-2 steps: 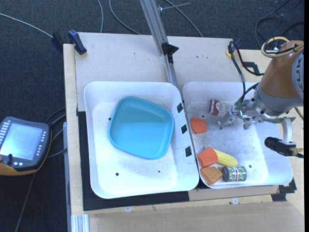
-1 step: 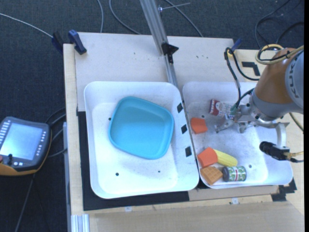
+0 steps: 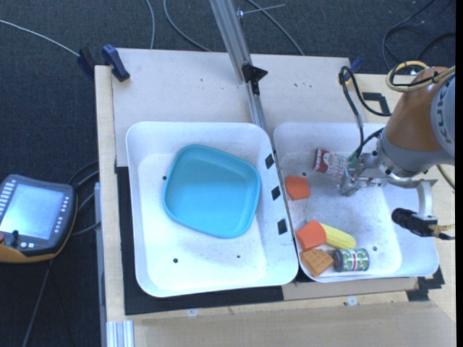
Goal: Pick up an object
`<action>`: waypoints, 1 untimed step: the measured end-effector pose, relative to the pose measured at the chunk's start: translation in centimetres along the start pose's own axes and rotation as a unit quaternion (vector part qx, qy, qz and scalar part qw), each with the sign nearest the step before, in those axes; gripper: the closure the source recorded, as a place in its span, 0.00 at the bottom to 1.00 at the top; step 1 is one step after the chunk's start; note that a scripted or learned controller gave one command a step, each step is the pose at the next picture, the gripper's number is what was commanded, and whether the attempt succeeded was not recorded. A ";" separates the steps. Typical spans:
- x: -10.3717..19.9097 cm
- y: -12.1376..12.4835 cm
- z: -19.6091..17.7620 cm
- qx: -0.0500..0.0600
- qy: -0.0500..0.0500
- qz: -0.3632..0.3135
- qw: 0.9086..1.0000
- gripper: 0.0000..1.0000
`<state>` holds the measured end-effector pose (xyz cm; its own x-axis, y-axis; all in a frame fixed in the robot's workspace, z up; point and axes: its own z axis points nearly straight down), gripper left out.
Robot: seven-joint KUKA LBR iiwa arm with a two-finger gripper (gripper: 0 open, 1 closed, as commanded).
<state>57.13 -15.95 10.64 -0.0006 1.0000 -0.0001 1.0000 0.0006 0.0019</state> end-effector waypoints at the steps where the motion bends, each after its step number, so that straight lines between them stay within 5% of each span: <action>1: -0.7 0.4 -4.5 -0.001 0.000 0.000 1.000 1.00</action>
<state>57.47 -16.61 15.14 0.0002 1.0000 -0.0010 1.0000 -0.0002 0.0041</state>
